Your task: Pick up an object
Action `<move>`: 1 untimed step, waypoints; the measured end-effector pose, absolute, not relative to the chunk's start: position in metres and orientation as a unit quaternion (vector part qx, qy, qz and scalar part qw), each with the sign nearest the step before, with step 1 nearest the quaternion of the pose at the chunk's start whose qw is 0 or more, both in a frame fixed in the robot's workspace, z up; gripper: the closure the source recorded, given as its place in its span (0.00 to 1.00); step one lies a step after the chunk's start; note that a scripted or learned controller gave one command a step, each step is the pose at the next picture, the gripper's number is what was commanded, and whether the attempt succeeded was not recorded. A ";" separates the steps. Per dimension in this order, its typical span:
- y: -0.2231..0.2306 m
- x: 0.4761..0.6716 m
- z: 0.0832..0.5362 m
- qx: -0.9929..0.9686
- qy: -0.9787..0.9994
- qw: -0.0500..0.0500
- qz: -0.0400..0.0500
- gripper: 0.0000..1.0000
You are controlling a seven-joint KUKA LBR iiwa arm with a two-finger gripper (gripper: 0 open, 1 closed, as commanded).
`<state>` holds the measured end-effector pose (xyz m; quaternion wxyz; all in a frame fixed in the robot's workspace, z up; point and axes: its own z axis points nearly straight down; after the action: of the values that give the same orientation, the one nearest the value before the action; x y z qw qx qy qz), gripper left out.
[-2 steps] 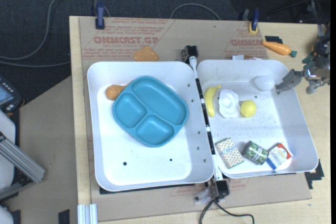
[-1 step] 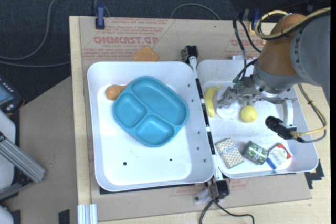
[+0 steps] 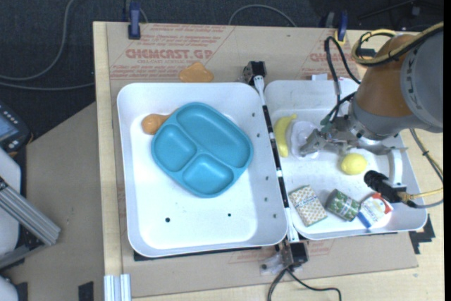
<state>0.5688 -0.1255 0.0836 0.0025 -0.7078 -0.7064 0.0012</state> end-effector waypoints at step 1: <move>-0.191 0.598 0.122 -0.709 -0.706 -0.004 0.000 0.00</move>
<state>0.5984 -0.1915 0.1219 -0.0043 -0.7085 -0.7057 -0.0004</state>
